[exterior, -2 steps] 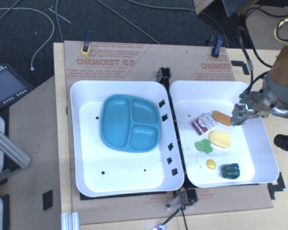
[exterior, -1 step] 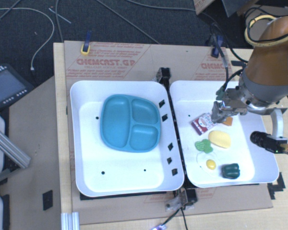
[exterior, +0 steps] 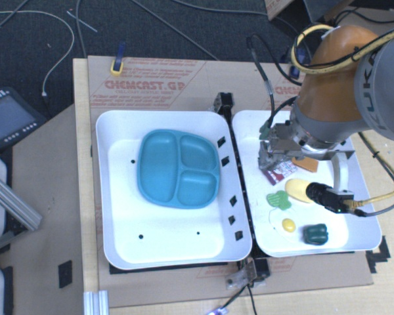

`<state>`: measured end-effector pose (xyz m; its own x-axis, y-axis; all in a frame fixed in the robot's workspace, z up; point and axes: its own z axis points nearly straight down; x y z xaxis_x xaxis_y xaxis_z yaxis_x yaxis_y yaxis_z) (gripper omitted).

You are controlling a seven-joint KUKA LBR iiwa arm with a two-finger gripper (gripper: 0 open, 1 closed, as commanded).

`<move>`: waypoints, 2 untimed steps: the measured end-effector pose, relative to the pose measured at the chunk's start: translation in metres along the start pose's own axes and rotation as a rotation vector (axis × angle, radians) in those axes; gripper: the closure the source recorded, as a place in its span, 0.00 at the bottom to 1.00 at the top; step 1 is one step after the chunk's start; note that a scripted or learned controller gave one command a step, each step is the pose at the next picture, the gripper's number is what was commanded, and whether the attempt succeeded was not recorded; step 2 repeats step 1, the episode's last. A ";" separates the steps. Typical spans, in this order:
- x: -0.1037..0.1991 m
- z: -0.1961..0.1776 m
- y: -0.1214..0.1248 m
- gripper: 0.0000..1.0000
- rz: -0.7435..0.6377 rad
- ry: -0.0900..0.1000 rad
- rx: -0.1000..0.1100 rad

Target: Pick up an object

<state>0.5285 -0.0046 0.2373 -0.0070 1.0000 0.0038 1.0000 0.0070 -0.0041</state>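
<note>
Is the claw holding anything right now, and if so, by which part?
Cannot be told. The claw is down in the right bin over a red-and-white packet, but the view does not show whether anything sits in its grip.

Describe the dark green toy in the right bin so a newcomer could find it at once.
Start at the right bin, the one the arm reaches into, and go to its near corner. The dark green toy lies there, just right of a small yellow ball. It is the darkest, chunkiest piece, unlike the pale green leafy piece further up.
</note>
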 end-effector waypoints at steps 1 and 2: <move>0.056 0.015 0.001 1.00 0.001 -0.002 0.001; 0.056 0.015 0.001 1.00 0.001 -0.002 0.001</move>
